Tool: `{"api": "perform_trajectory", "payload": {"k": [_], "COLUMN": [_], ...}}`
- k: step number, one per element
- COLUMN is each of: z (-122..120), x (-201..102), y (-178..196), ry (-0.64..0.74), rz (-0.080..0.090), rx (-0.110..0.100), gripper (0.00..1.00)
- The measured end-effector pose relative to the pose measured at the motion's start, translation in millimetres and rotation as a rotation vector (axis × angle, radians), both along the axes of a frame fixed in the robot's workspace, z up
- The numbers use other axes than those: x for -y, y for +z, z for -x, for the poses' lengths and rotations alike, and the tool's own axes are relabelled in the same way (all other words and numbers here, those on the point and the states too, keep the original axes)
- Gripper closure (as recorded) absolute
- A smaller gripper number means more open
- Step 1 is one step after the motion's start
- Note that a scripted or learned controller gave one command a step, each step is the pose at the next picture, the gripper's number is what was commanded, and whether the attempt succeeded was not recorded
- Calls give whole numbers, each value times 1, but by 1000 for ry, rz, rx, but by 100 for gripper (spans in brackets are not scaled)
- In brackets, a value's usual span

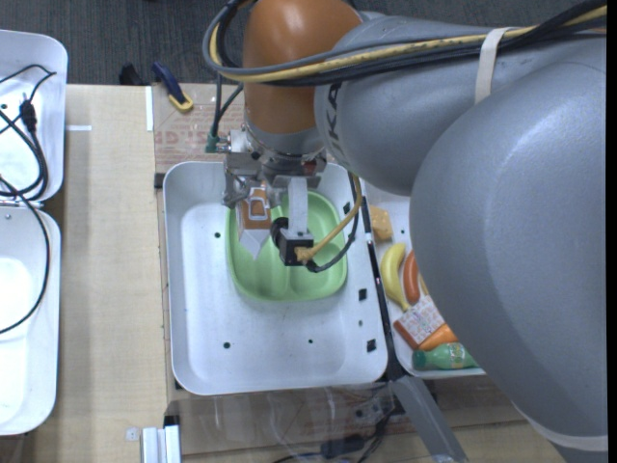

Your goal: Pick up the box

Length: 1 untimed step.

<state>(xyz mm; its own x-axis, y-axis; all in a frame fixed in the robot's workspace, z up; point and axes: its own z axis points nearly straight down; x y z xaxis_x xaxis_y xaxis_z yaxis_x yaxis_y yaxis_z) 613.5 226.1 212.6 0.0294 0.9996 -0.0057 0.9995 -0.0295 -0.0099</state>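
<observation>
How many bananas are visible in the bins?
1. The banana lies in the right bin, by its left wall, next to other toy food. The arm covers much of that bin, so more may be hidden.

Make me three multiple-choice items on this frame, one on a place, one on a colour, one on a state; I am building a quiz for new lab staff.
1. Where does the green bowl lie?
A. in the left bin
B. on the bare bench
C. in the right bin

2. What colour is the band above the arm's wrist?
A. blue
B. orange
C. white

3. How does the gripper stand relative to the bowl?
A. far off over the bench
B. down over the bowl, above its upper part
C. over the right bin

Answers:
1. A: the bowl rests on the floor of the left bin, near its far end.
2. B: the orange band caps the wrist.
3. B: the gripper sits inside the bowl's outline, while the banana and the box lie apart in the right bin.
</observation>
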Motion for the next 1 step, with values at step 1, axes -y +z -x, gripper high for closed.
{"api": "perform_trajectory", "payload": {"k": [1], "z": [-47], "x": [-2], "y": [145], "ry": [-31], "rz": [-1], "rx": [4], "gripper": [100]}}
